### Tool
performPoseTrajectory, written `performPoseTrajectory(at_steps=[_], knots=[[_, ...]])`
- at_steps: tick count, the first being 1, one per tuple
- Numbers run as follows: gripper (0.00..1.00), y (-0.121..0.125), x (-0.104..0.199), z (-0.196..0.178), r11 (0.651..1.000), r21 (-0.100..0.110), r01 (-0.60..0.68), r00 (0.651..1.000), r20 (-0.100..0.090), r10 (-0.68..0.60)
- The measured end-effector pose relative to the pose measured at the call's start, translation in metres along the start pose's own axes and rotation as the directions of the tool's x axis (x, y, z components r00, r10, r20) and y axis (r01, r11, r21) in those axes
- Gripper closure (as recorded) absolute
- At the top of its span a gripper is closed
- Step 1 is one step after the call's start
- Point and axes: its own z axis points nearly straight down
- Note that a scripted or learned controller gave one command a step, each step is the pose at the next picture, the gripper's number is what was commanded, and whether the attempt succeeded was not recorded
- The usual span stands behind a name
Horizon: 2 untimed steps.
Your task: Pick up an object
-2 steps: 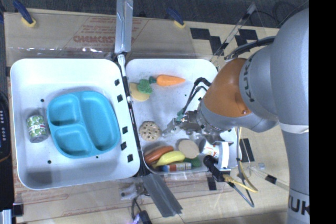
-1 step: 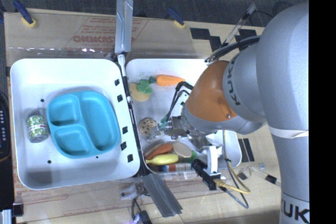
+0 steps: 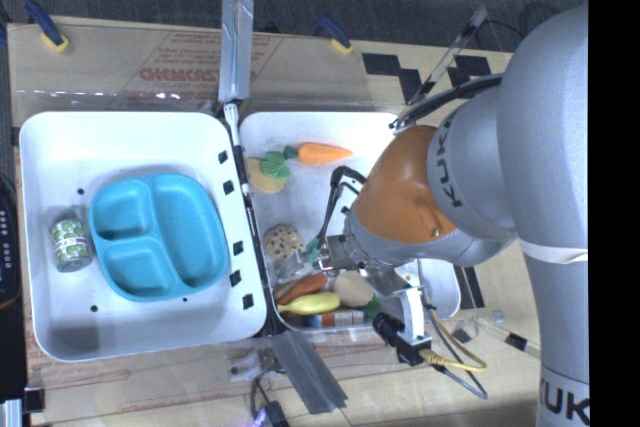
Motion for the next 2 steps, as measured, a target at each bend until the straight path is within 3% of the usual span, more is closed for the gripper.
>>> performPoseTrajectory(at_steps=[1,2], knots=[[0.0,-0.0011,-0.0207,-0.0421,0.981,-0.006,0.192,0.981,0.006,-0.192],[1.0,-0.0003,-0.0207,-0.0515,0.981,-0.005,0.195,0.981,0.006,-0.195]])
